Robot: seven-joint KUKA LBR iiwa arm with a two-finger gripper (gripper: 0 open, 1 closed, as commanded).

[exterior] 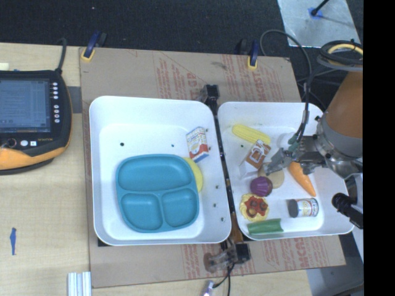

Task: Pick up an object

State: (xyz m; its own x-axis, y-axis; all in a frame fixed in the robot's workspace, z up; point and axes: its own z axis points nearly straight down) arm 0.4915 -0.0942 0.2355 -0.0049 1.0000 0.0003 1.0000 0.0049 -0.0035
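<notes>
Orange carrot (302, 177) sits in the right bin (229, 165) just beside the gripper (279, 159), whose jaws look spread open with nothing between them, so no pick yet.

On the worktop (55, 227) two bins lie side by side, with a pendant (31, 119) to their left. The left bin (105, 113) holds a divided tray (157, 192), with a carton (197, 143) at the tray's far right corner. The right bin (237, 113) holds a corn cob (250, 132) at the back, a carrot (302, 177) at right, a jar (302, 208) nearer the front, and an onion (261, 185) behind a pizza slice (253, 206).
</notes>
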